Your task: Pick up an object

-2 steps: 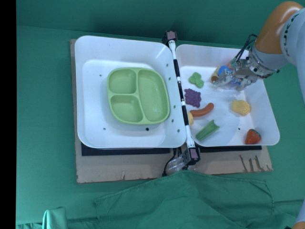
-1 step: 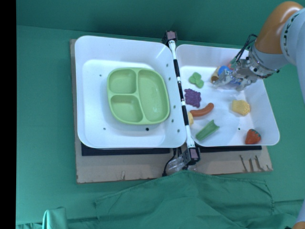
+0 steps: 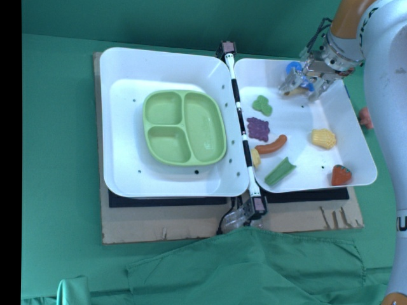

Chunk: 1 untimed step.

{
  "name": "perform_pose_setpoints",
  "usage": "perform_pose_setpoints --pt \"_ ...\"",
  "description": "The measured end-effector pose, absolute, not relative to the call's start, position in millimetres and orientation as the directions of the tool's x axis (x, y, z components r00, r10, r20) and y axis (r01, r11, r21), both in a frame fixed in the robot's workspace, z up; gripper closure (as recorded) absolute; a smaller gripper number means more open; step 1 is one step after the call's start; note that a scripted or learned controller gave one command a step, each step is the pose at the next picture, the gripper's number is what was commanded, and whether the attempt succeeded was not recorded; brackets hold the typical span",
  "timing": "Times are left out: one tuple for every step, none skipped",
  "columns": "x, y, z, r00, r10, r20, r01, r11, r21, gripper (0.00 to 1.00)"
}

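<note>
green divided plate (image 3: 184,128), left bin (image 3: 127,75), green cloth (image 3: 254,265)

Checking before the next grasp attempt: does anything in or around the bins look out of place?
One thing: a small reddish object lies on the green cloth outside the right white bin, beside its right rim. The toy foods inside look orderly.

Green cloth (image 3: 57,170) covers the whole bench, darker green backdrop (image 3: 159,8) across the top of the frame. Brown cardboard sheet (image 3: 159,230) lies flat at centre, frayed and notched along its lower right edge. Black mat (image 3: 165,202) on top of it, showing as a strip at lower centre. Loose fold of green fabric (image 3: 254,265) bunched along the bottom of the frame. Light even, soft shadows.
</note>
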<state>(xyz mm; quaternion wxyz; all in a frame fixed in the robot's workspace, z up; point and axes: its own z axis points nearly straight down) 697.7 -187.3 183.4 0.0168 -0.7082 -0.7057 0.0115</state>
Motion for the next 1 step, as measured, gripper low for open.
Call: perform_pose_setpoints --pt "694.3 -190.2 195.2 0.011 1.000 0.005 0.999 -0.010 -0.043 1.00"
